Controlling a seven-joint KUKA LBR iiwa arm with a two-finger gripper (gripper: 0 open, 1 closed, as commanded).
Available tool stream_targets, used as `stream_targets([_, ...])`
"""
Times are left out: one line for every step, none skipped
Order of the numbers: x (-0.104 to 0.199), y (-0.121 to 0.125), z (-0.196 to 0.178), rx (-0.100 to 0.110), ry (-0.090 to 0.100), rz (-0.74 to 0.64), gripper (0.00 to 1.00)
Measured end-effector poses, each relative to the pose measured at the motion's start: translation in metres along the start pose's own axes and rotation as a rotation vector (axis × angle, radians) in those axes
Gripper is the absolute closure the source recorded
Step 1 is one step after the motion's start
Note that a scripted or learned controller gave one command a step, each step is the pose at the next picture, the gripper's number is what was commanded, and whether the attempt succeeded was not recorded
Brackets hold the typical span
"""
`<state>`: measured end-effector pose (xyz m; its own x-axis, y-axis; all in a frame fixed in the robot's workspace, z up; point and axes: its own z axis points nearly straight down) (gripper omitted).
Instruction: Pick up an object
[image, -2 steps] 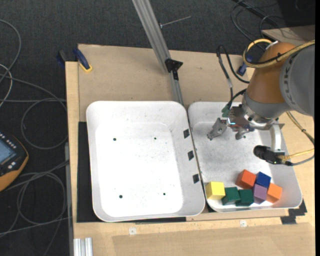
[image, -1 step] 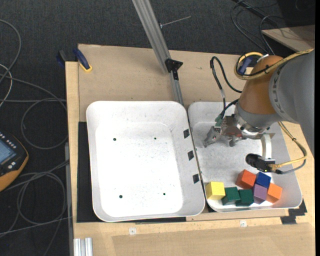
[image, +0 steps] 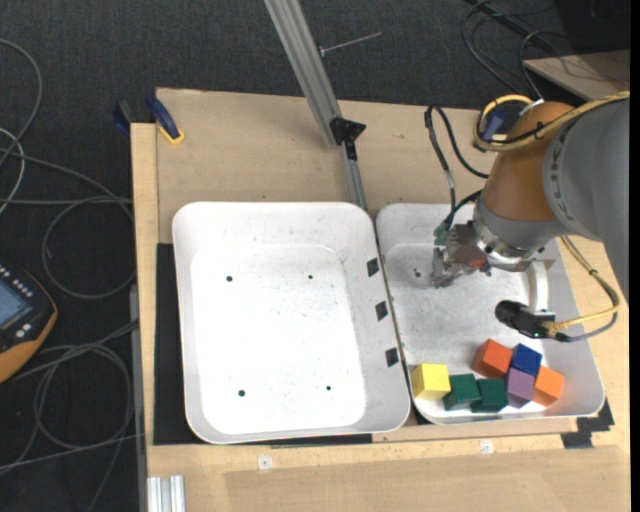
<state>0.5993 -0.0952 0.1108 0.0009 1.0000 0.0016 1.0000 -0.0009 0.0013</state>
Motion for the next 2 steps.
stream_targets([0.006,0.007,-0.047,-0.005,-0.002,-0.003,1.0])
stream_targets([0.013,0.018,-0.103,-0.007,-0.002,-0.004,1.0])
